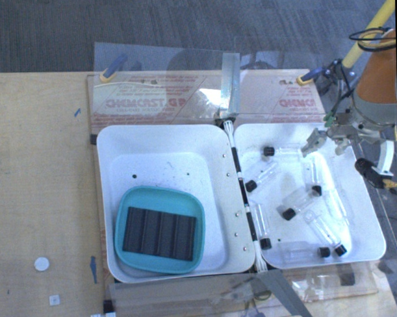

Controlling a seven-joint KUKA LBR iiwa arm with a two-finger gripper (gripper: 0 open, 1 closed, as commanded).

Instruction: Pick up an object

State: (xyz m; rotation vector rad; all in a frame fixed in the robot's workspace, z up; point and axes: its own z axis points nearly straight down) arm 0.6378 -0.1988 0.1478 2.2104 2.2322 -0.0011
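Several clear plastic vials with black caps (297,203) lie scattered across the floor of the right white bin (373,236), some near its centre, others along the front wall. The tool (328,138) hangs over that bin's rear right corner, above the vials and apart from them; I cannot tell how it is set. In the left white bin (120,144) sits a teal tray holding a ribbed black block (159,232). Both bins rest on the tan tabletop (36,160).

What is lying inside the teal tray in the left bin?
Inside the teal tray lies a dark ribbed block with four raised sections. It covers most of the tray floor, so anything beneath it cannot be seen.
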